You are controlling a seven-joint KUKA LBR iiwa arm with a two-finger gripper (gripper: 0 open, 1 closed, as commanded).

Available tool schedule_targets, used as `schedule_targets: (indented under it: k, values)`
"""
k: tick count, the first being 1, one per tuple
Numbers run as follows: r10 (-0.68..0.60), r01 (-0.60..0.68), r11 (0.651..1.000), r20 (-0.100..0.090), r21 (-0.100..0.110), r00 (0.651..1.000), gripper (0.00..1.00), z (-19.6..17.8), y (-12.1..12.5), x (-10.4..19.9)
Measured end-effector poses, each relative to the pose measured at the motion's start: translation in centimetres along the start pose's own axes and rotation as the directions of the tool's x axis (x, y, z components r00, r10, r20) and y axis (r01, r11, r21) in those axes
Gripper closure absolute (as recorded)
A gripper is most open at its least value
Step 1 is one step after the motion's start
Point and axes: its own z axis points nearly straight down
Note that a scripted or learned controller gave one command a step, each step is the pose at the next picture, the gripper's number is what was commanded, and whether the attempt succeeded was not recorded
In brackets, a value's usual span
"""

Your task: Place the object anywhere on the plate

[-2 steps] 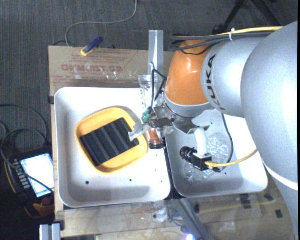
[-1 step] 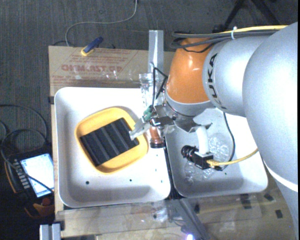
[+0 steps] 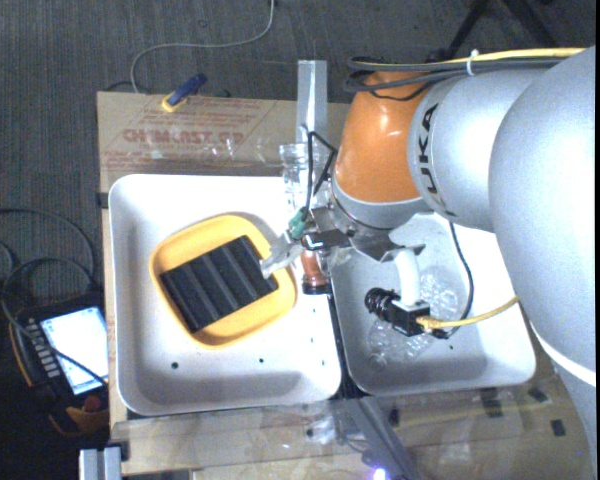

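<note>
Nearest the camera, the left bin (image 3: 140, 368) shows bare white floor below the yellow plate (image 3: 170, 253), and the right bin (image 3: 500, 368) holds some clear plastic pieces (image 3: 425, 293) near its middle. Moving up, the plate sits in the left bin's centre with a black ribbed object (image 3: 218, 283) lying flat across it, tilted, its right corner reaching the plate's right rim.

The gripper (image 3: 285, 256) comes in from the right, and its pale tip touches that object's right edge at the rim. Whether it is clamped or spread, I cannot tell; the wrist hides it.

Here is the risk as I judge it: the object already seems to rest on the plate, so any pull back to the right with contact still made could drag it over the rim, or nudge the plate itself toward the bin wall. A small brown item (image 3: 315, 273) sits just beside the wrist at the divider, and it could get knocked too.

Farther back, the orange band (image 3: 380, 158) looms over the far edge.
</note>
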Motion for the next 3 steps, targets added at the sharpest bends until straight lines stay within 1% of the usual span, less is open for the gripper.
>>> schedule_targets:
  k: [1, 2, 3]
  values:
    - [0.0, 0.0, 1.0, -0.001, 0.003, 1.0, 1.0, -0.8, 0.0, 0.0]
    - [-0.05, 0.05, 0.999, 0.003, -0.006, 0.999, 1.0, 1.5, -1.8, -1.6]
    - [0.092, -0.092, 0.996, 0.004, -0.008, 0.996, 1.0, -4.5, 1.2, -7.2]
